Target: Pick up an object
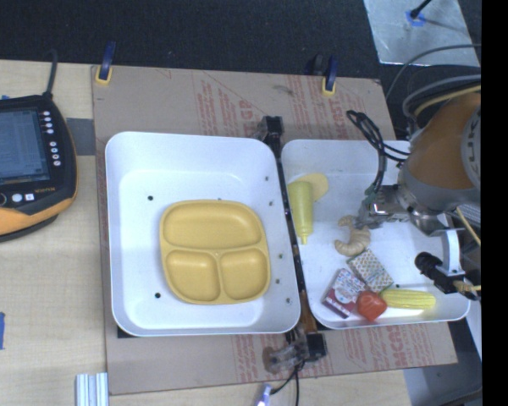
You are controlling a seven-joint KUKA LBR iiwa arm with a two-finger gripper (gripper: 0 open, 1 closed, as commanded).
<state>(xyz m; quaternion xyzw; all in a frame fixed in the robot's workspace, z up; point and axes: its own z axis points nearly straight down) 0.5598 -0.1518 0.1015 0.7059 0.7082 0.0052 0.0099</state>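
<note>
The right bin (339,155) holds several small objects. A yellow squeeze bottle (302,205) lies along its left wall. Two beige curled pieces (352,237) sit in the middle. Near the front lie a patterned packet (370,268), a red and white packet (343,293), a red tomato (371,305) and a corn cob (411,299). My gripper (378,207) hangs low over the right bin, just above and right of the beige pieces. The wrist hides how its fingers stand. I see nothing held.
The left bin (127,227) carries a yellow divided plate (213,249). A teach pendant (21,163) rests on the bench at far left. Clamps (328,73) pin the cardboard at the back. The arm's body (444,155) covers the right bin's right side.
</note>
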